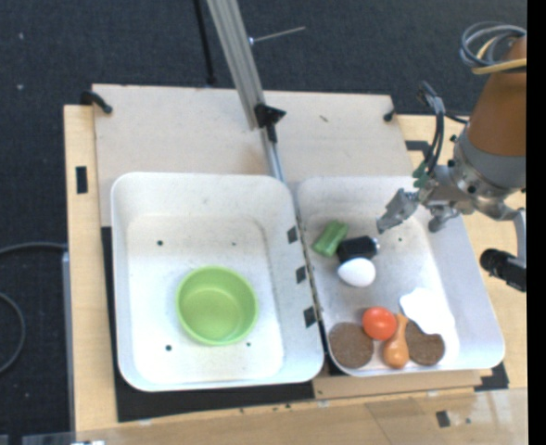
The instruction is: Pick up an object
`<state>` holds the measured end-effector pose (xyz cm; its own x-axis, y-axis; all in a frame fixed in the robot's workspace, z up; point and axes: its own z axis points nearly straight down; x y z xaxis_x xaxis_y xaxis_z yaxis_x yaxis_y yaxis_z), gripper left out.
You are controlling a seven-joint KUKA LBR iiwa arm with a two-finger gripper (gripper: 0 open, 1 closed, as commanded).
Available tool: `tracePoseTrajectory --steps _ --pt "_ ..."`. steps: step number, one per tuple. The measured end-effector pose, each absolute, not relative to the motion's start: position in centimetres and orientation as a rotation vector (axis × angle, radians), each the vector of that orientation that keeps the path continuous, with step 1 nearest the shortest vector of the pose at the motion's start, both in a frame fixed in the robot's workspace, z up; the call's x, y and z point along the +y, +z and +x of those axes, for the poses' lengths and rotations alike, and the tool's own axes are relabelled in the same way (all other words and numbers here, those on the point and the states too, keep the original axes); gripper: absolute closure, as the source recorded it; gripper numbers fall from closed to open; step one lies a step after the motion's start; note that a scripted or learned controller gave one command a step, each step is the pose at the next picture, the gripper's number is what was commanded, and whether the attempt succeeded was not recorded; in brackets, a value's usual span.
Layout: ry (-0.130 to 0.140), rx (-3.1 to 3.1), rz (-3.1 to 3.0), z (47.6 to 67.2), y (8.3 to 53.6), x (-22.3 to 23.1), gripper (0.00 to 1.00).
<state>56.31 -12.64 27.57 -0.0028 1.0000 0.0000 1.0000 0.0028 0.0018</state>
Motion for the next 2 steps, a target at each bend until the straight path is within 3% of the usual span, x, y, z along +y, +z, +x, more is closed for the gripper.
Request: tracePoseTrajectory --steps 1,2 --pt "0.003 2.222 2.218 56.3 27.6 -12.6 0.00" --pt "0.000 2.218 2.223 56.5 21.9 -12.0 0.00"
